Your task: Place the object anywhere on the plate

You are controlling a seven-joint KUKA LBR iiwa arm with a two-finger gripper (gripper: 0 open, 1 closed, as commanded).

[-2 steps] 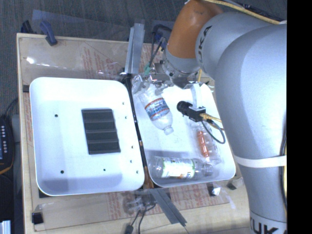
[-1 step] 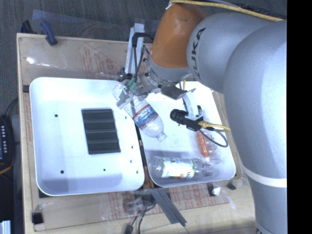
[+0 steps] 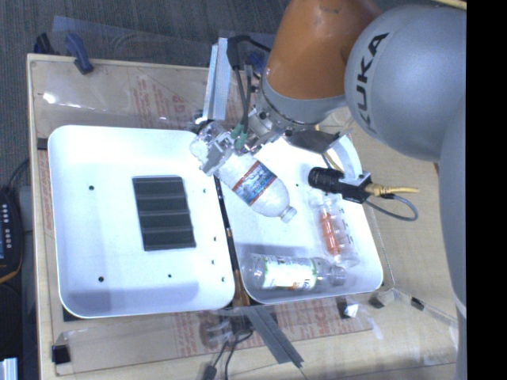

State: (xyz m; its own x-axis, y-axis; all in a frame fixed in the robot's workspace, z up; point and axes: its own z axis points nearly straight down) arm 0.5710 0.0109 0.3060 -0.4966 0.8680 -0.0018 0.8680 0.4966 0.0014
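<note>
The arm (image 3: 400,70) comes in from the right, its orange band (image 3: 317,34) above the top of the right bin (image 3: 295,167). The gripper (image 3: 215,150) sits low over the wall where the two bins meet, at the right bin's upper left corner. A clear bottle (image 3: 258,185) with a red and blue label lies at a slant in the right bin. Its base end is up against the gripper and its cap end points down and right toward the middle of the bin. The gripper's metal parts crowd that base end, and I cannot tell how far open the gripper is or whether it has hold of the bottle. The black ridged plate (image 3: 164,212) lies flat near the middle of the left bin (image 3: 91,236), well apart from the bottle and with nothing on it. A second bottle (image 3: 289,274) with a green and white label lies on its side along the right bin's near wall. A small orange bottle (image 3: 331,228) lies by the right wall, just above it. Both bins rest on the bench (image 3: 142,101).
</note>
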